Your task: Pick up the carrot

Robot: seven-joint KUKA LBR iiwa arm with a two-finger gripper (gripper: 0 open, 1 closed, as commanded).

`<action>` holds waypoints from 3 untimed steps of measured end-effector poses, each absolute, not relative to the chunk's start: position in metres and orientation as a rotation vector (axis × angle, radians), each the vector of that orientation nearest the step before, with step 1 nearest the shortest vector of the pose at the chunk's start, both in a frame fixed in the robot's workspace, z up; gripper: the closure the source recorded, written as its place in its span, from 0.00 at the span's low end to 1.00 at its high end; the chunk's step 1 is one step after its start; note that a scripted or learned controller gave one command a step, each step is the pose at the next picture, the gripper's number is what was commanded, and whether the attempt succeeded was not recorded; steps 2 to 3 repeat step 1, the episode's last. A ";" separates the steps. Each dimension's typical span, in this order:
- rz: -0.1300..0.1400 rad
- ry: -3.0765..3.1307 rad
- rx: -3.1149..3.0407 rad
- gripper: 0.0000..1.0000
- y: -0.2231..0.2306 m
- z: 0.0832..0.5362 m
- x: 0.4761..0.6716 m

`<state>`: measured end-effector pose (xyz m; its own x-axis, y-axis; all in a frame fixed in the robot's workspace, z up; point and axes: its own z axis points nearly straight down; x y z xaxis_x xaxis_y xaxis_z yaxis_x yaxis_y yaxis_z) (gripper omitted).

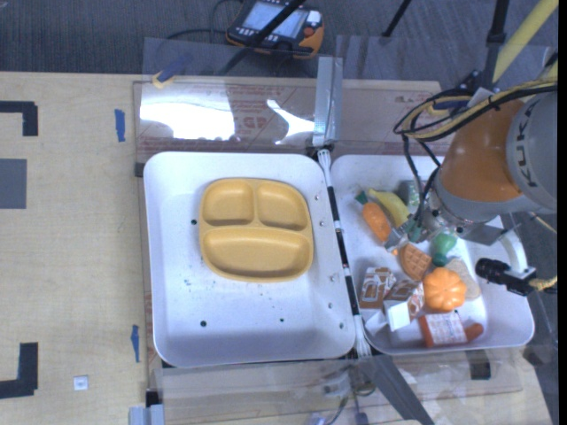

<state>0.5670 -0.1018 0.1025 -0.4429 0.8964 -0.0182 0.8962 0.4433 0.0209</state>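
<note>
We see the arm (483, 162) over the right bin (518, 321). The gripper (415, 228) sits just beside the carrot (376, 219); its state we cannot tell. We should center on the carrot, clear of the banana (390, 204).

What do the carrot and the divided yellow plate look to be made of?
The carrot: probably moulded plastic toy food, with a uniform orange body, a green tip and a faint sheen. The divided plate: likely matte plastic, with an even mustard colour and soft rounded compartment ridges. Neither can be confirmed by look alone.
</note>
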 end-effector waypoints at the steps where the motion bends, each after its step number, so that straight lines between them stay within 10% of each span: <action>1: -0.002 2.461 1.953 1.00 -0.088 0.185 0.513; 3: -0.002 2.461 1.953 1.00 -0.088 0.185 0.513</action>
